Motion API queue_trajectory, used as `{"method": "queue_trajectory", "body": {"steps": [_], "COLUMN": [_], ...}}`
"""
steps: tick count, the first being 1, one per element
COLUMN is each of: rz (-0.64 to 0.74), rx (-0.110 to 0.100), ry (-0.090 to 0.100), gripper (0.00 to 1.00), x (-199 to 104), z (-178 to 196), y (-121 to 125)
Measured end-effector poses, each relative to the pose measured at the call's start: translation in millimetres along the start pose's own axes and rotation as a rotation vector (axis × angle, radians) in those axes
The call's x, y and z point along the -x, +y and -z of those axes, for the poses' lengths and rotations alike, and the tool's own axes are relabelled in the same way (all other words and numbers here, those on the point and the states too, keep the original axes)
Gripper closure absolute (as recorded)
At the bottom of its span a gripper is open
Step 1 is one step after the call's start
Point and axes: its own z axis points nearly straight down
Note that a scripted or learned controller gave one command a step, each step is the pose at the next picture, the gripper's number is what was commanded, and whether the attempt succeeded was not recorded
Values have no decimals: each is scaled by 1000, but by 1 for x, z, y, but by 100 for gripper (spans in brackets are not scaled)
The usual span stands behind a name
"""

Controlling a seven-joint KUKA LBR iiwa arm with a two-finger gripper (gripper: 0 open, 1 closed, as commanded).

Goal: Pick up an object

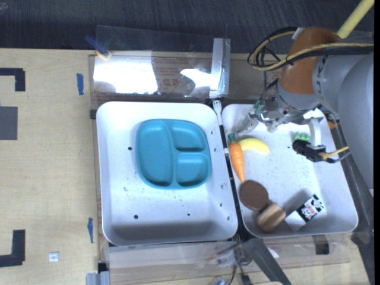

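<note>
My gripper (262, 115) hangs over the far left corner of the right bin (341, 189), just behind a yellow banana (254, 145). An orange carrot (237, 160) lies along the bin's left wall, touching the banana's left end. Nearer the front sit a dark brown round disc (253, 194) and a tan bread-like piece (271, 216), touching each other. A small black-and-white box (311, 208) lies at the front right. Something small and green (301, 137) shows near the far right. Nothing is seen held by the gripper.
The left bin (113, 177) holds a blue divided plate (173, 153) in its middle. A clear plastic sheet (154, 70) and a metal bracket (219, 67) stand behind the bins. The arm's grey body (350, 88) covers the right bin's far right corner.
</note>
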Motion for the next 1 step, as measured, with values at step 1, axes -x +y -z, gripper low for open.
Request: {"method": "queue_trajectory", "body": {"steps": [1], "rz": [-131], "rx": [-1], "ry": [0], "gripper": [0], "x": [10], "z": [19], "y": [-2]}}
